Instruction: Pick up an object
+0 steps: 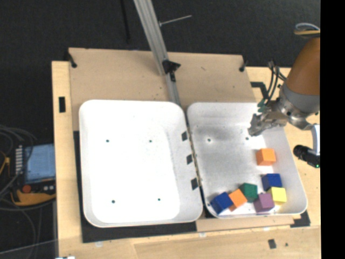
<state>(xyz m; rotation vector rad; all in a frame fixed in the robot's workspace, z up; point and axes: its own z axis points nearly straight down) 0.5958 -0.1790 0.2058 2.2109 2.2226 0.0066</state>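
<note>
Near rim of right bin (pixel 253 215): a row of blocks lies along it, namely blue block (pixel 220 202), orange block (pixel 237 198), green block (pixel 249 190), purple block (pixel 263 202), yellow block (pixel 278 194).
Gripper (pixel 256 126): over the right bin's far half, toward its right wall; whether it is released or clenched I cannot tell; nothing seen in it.
Closest block: second orange block (pixel 266 156), just nearer than the gripper, apart from it.
Toward right wall: second blue block (pixel 272 180).
Count: seven blocks; two orange, two blue, one each green, purple, yellow.
Left bin (pixel 86 144): white, beside the right one.
</note>
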